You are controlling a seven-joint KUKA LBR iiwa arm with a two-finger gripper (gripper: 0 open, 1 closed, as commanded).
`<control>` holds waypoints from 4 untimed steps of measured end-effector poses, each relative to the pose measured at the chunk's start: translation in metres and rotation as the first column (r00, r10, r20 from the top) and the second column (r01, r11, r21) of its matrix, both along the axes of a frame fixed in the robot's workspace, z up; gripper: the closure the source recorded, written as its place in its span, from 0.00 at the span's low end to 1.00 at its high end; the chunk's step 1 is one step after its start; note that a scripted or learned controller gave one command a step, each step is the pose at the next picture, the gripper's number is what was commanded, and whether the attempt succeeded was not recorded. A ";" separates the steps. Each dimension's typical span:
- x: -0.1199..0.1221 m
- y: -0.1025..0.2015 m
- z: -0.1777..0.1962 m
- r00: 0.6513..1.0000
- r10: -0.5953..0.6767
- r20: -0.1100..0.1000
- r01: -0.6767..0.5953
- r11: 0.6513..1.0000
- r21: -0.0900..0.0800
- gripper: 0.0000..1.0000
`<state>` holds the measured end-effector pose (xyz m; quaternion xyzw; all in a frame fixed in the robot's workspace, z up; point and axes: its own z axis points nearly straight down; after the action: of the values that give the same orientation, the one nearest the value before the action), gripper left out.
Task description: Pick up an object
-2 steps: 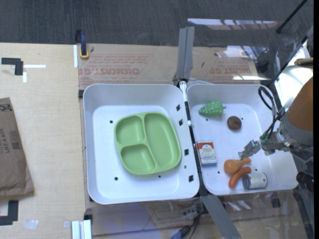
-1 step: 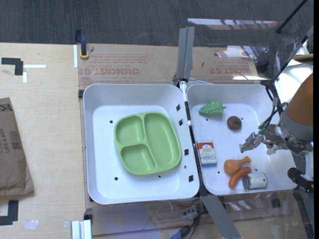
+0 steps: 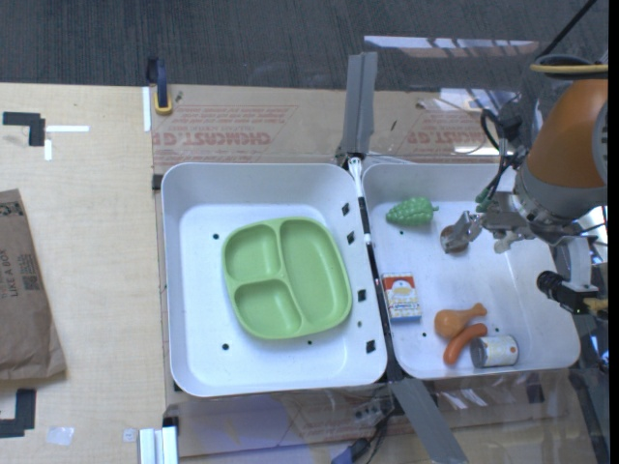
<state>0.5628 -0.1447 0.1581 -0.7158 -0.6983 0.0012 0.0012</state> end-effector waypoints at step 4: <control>-0.085 -0.033 -0.068 0.892 0.452 0.002 -0.452 0.892 0.002 0.00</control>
<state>0.4777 -0.1778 0.0900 -0.5337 -0.8456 0.0000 0.0010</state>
